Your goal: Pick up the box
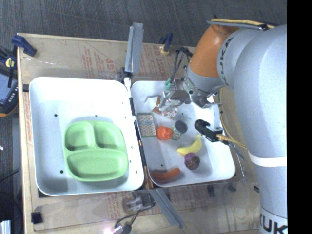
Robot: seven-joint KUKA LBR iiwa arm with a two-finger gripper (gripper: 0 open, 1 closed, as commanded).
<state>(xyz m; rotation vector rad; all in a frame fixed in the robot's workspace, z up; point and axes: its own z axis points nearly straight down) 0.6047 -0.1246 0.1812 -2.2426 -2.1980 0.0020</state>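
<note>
The gripper (170, 101) hangs low over the far end of the right bin (222, 172), w/ a crinkled snack packet (165, 110) right under or at its tip. Jaw state can't be told from this angle.

The box (146, 125), small, flat, w/ a patterned top, lies against the right bin's left wall, just beside an orange toy (164, 133). From the gripper it sits toward the near-left, close by, just past the packet. Its long axis runs roughly along the bin wall, far to near, so a grasp likely has to close across the short side, left to right. The wall crowds one side and the orange toy the other, so clearance looks tight.
</note>
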